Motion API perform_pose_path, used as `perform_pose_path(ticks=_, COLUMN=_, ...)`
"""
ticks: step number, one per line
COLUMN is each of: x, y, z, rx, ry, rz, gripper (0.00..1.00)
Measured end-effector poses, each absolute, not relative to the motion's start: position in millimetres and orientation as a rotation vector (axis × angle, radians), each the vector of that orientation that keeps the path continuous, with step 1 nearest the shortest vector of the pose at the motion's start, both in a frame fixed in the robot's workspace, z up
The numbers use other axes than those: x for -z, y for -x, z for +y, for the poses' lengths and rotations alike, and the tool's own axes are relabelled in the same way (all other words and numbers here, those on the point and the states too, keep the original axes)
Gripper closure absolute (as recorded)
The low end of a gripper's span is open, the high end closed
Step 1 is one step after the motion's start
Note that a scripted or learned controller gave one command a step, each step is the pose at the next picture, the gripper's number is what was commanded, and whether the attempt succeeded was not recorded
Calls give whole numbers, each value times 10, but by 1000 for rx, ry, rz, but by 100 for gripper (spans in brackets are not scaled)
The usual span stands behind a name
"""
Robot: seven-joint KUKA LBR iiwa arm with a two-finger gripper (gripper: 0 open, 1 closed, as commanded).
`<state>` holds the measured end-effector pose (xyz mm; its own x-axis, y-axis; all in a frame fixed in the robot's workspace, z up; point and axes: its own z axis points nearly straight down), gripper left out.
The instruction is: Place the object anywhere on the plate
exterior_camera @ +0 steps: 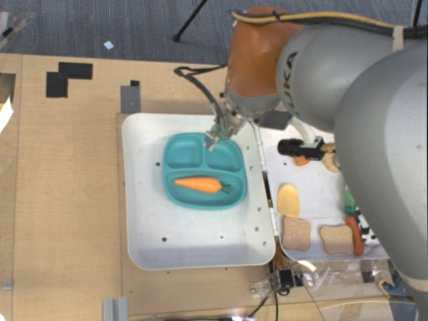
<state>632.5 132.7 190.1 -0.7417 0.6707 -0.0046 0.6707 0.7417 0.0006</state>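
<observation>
An orange carrot (pixel 198 185) lies across the large front compartment of the teal divided plate (pixel 178 154), which rests in the left white bin (pixel 150 233). My gripper (pixel 217 137) hangs over the plate's back right compartment, just above and to the right of the carrot. The carrot is apart from the gripper and lies flat on the plate.
The right bin (pixel 313 189) holds a yellow oval piece (pixel 288 200), two tan bread-like blocks (pixel 297 233) (pixel 336 239), a black and orange item (pixel 301 150) and other small food toys partly under the arm. The arm covers the right side of the view.
</observation>
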Motion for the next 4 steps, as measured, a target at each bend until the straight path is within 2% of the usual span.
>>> perform_pose_path(ticks=1, x=-1805, y=-6414, z=2247, rx=-16, ry=-1105, rz=2934, gripper=100)
perform_pose_path(ticks=2, x=-3933, y=-6612, z=2316, rx=-32, ry=-1786, rz=2566, gripper=100)
perform_pose_path(ticks=3, x=-2387, y=-6666, z=2268, rx=13, ry=-1644, rz=2684, gripper=100)
perform_pose_path(ticks=4, x=-4980, y=-6599, z=1998, rx=-32, ry=-2076, rz=2339, gripper=100)
